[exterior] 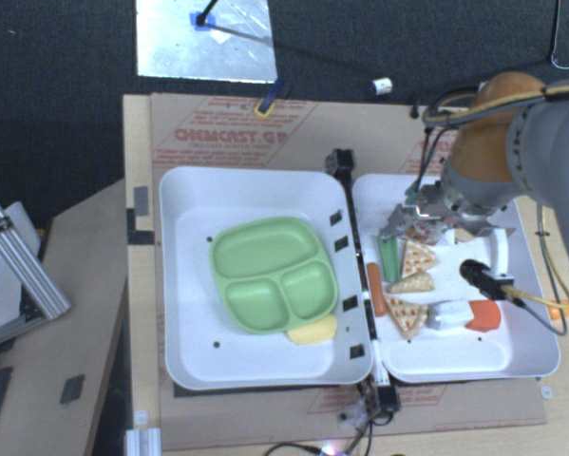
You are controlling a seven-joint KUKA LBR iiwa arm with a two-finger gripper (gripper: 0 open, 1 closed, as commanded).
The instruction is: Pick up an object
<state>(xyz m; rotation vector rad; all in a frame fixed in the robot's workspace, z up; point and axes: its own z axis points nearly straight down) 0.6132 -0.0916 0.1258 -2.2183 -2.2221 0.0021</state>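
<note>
Over the right bin (526, 354), arm (540, 145) leaning in, claw (412, 218) low above the food pile: green piece (389, 257) just below it, pizza wedges (418, 255) beside that, sausage (375, 288) further below-left. Nothing lifted yet, so the whole pick's left, I'd say. Claw tips too blurred vs. clutter — can't tell wide or narrow.

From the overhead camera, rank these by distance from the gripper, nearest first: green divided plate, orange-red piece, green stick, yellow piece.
Gripper is over the right bin.
1. Green stick, right bin, just below it.
2. Orange-red piece, right bin's lower right.
3. Yellow piece, left bin's lower edge.
4. Green divided plate, left bin; close to the yellow piece's distance.
</note>
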